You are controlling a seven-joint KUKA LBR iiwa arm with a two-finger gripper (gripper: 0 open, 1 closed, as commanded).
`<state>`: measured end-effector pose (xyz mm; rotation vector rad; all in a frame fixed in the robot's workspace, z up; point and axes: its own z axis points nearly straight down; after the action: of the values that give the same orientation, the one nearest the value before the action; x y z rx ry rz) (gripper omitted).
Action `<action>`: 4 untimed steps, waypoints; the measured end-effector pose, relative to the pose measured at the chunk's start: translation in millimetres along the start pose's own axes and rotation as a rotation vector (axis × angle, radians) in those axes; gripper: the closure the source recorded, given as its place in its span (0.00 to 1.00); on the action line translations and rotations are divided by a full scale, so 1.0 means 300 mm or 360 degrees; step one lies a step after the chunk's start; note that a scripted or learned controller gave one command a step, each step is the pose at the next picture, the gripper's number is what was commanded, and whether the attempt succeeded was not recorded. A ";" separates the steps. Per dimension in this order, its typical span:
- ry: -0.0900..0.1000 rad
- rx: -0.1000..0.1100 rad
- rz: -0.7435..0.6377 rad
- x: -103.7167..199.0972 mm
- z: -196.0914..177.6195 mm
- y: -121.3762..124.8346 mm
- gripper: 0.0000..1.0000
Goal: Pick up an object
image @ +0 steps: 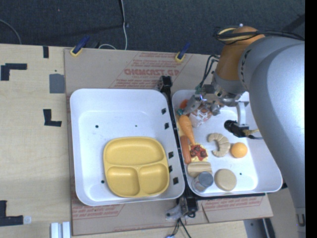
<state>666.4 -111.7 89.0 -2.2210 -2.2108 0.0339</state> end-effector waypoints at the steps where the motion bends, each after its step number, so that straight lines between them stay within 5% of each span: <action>1: -0.0001 0.0002 -0.0003 -0.007 -0.037 -0.004 1.00; 2: -0.0001 -0.0014 -0.0004 -0.001 -0.040 0.003 0.00; 3: -0.0005 -0.0059 0.0003 0.032 -0.001 -0.096 0.00; 4: -0.0001 -0.0041 -0.0004 0.030 0.006 -0.060 0.00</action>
<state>648.4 -102.8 87.5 -2.2312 -2.2274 0.0063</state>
